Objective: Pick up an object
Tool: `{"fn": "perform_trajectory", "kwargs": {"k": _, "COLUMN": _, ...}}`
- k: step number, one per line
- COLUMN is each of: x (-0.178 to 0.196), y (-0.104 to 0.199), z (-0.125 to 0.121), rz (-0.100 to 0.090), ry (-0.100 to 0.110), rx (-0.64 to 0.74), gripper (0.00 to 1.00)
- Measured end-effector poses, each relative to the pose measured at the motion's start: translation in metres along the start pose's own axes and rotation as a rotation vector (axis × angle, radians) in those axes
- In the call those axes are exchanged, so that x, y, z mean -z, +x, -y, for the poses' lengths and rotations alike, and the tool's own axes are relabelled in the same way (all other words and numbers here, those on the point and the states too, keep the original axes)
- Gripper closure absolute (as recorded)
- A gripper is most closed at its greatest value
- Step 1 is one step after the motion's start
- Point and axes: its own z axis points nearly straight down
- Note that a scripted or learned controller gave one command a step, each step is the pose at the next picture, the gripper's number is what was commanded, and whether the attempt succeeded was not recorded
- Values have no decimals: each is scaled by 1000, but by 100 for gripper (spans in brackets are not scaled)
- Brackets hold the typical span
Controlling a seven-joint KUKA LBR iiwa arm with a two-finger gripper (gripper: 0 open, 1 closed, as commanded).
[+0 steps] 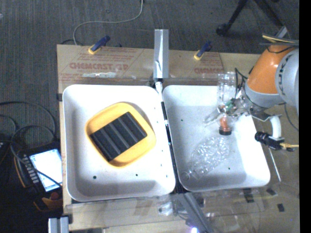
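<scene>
Far left of end effector, in left bin (73,130): yellow tray (121,133) with black ribbed insert. Just below-left, in right bin (257,176): clear plastic bottle (210,152). End effector (228,111) over right bin's upper edge; grip state indeterminable

Single fixed overhead camera, slanted downward, both bins (116,188) in frame, seemingly mid-distance

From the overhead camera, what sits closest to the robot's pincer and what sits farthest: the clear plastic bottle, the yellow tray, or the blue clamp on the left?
1. Clear plastic bottle, in the right bin just below the pincer.
2. Yellow tray, in the left bin.
3. Blue clamp, at the bench's far left edge.
</scene>
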Motion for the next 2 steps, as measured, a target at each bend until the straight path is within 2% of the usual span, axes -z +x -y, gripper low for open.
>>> {"fn": "perform_trajectory", "kwargs": {"k": 1, "x": -4, "y": -3, "z": 5, "rz": 1, "ry": -2, "rx": 195, "gripper": 0}}
{"fn": "perform_trajectory", "kwargs": {"k": 2, "x": 5, "y": -1, "z": 3, "rz": -2, "ry": -6, "rx": 197, "gripper": 100}}
